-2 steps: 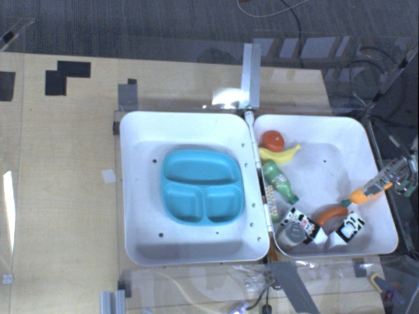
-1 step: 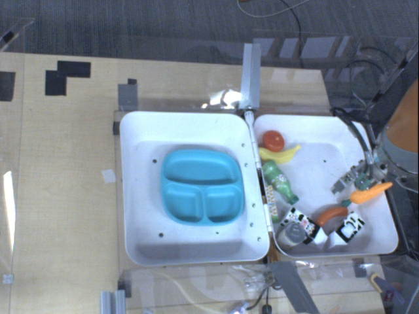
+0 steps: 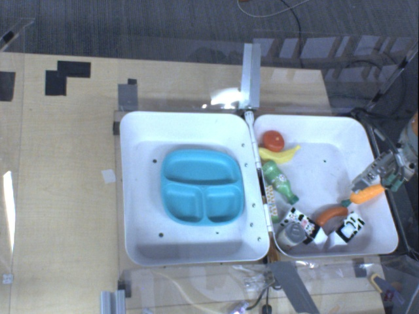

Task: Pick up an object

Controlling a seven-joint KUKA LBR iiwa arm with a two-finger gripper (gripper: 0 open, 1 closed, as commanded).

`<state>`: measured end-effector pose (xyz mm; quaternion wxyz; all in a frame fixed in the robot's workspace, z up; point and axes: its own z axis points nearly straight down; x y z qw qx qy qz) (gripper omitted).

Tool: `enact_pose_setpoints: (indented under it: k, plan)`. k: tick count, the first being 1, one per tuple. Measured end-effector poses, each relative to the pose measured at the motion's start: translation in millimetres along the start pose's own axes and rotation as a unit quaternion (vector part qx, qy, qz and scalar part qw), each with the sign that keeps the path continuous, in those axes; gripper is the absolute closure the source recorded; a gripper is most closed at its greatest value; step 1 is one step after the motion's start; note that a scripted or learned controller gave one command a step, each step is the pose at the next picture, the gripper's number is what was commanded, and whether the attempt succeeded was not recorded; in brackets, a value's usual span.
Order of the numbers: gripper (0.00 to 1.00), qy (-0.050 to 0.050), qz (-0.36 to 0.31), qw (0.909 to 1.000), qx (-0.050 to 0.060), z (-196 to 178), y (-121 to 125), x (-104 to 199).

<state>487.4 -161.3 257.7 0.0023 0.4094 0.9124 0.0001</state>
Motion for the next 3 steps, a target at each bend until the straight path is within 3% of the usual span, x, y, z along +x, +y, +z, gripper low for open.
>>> enact_pose_setpoints:
  k: [1, 2, 3]
  plan:
    - [1.00, 0.001, 0.088, 0.9961, 0.000, 10.7, 43.3, 43.3]
    - [1.00, 0.000, 0.134, 0.9910, 0.000, 19.8, -2.3, -4.0]
    - [1.00, 0.000, 0.246, 0.9693, 0.001, 22.1, -5.1, -47.3]
